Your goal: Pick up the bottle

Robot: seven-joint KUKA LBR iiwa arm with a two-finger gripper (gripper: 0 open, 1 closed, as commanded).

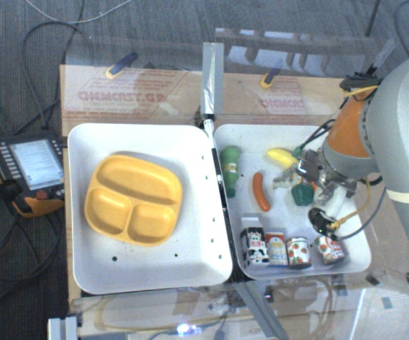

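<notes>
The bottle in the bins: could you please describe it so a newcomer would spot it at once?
Look in the right bin, along its left wall beside the divider. The bottle lies there, dark green with a paler cap end. It is left of the orange sausage and above the row of cartons and cans.

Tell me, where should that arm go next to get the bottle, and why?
Probably a short shift toward the left wall of the right bin. The gripper hangs over a green item and a yellow one, while the green bottle lies apart from it, beside the orange sausage-shaped toy.
</notes>
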